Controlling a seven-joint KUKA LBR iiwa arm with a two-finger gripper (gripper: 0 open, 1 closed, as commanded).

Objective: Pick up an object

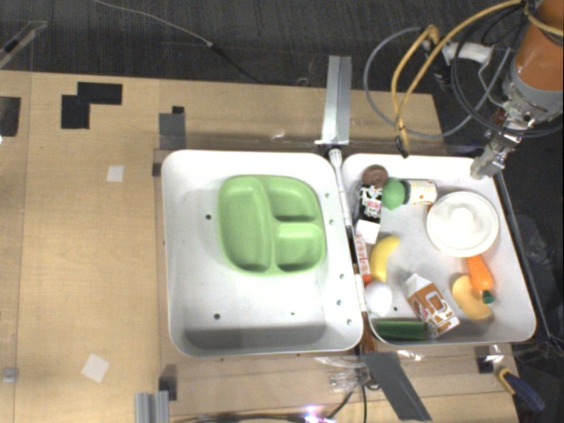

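Note:
The right bin (520,324) holds several small items: a white bowl (462,221), a banana (383,256), an orange carrot (480,276), a second yellow fruit (470,299), a brown-and-white carton (432,304), a dark green cucumber (401,330), a white egg-like ball (379,299), a black-and-white cow-print pack (370,203), a green ball (394,192) and a brown round piece (374,175). My gripper (489,160) hangs over the bin's far right corner, above and to the right of the bowl, with nothing seen in it.
The left bin (189,307) holds a green divided tray (269,224). A metal divider post (335,104) rises between the bins at the back. Cables and hoses (414,69) loop behind the right bin, next to the arm (538,51).

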